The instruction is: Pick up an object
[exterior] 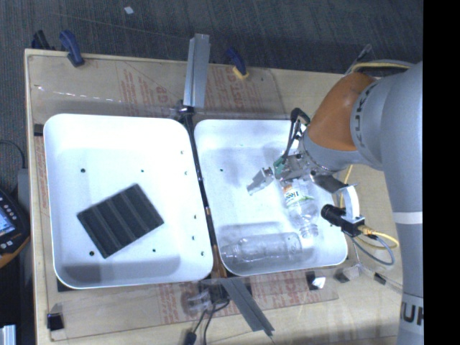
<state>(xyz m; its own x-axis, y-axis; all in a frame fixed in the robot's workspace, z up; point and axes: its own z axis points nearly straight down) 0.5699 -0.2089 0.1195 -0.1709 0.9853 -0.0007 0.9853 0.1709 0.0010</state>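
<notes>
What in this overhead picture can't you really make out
- Gripper fingers: too small and blurred in the camera view to judge.
- Small bottle: label unreadable, top hidden under the wrist.
- Big clear bottle: outline fades against the white bin.
- Arm's base: cut off at the right.

I see a ridged slab [120,219] in the left bin [57,139]; two bottles [262,248] lie in the right bin [215,139]

one grey arm [392,142] enters from the right of the view, bending inward. orange band [341,117] visible above the wrist. wrist angled downward and to the left. claw [260,182] sits at the low end, pointing left; finger state is not discernible from this angle. black cabling runs along the wrist.
</notes>
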